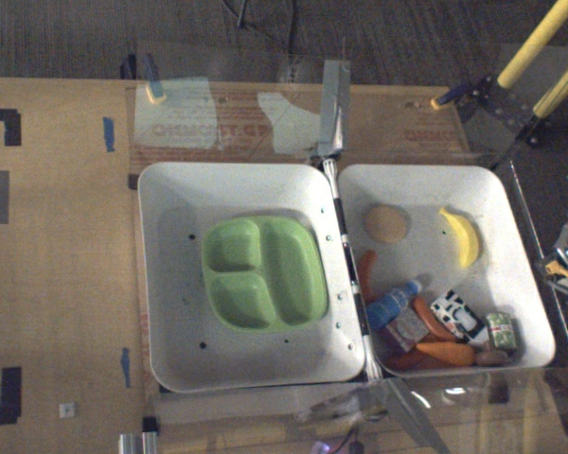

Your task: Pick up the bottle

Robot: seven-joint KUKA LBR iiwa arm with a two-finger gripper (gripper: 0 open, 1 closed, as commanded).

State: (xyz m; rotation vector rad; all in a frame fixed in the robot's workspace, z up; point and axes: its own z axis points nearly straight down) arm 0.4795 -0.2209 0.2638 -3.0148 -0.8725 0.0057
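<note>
From above we see a brown table carrying two shallow white bins side by side, with black tape marks and small strips of blue tape on its surface. The left bin holds a green divided plate, which lies flat near the bin's middle, well apart from everything else. The right bin holds the clutter, most of it heaped along the near wall. At the top right corner, beyond the bins, two yellow poles slant across the dark floor. In the right bin's far half a yellow banana lies alone, and a round tan disc sits apart to its left. The bottle, blue with a pale cap, lies on its side in the near left part of the right bin, its cap pointing up and to the right. It rests just beside a long orange piece that runs along the wall between the bins. An orange carrot lies along the near wall below it, and a greyish brown block sits right at the bottle's base. To the right are a black-and-white carton and a small green can. We cannot tell the state of the gripper.
</note>
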